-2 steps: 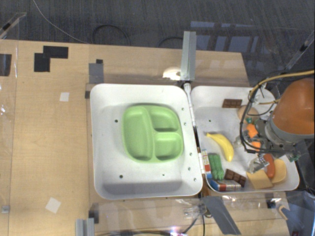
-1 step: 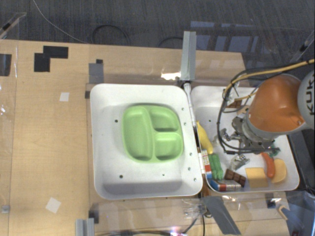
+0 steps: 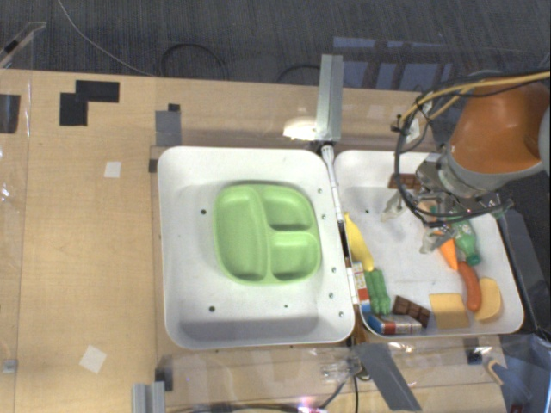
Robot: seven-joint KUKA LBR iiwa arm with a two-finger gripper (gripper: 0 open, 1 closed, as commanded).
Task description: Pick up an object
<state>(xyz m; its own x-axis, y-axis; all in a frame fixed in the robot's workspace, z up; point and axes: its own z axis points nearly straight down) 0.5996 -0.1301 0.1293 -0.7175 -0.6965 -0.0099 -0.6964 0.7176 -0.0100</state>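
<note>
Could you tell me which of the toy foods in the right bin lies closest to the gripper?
The carrot, directly below the gripper; the other toys lie farther down.

Legible text, labels, brands, numbers, signs: none. Small packets at the right bin's front edge carry printing too small and blurred to read.

toys: banana, carrot, sausage | lying flat | right bin

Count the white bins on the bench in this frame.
2. The left bin holds a green divided plate; the right bin holds small toy foods, with the gripper above it.
</note>
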